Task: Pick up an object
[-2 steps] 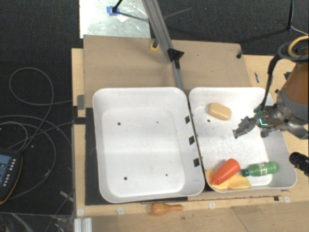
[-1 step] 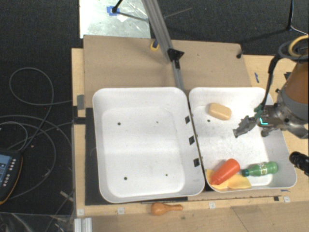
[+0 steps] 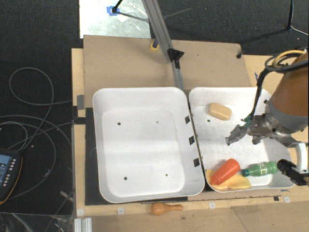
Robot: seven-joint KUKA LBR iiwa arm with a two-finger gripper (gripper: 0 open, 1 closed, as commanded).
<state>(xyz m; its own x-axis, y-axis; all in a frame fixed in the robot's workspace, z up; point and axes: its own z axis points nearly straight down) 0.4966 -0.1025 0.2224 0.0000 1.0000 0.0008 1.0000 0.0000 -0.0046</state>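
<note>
The left bin [image 3: 140, 144] is bare. In the right bin [image 3: 203, 100], a beige soap-like block [image 3: 219, 111] lies at eleven o'clock of the gripper [image 3: 235, 136], whose spread I cannot tell; carrot [image 3: 224, 171] and green bottle [image 3: 259, 169] crowd together, risking a glancing miss.

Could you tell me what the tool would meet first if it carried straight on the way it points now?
Probably the right bin's bare floor; the tool points left and downward, between the tan block and the orange carrot. Depth is uncertain.
</note>
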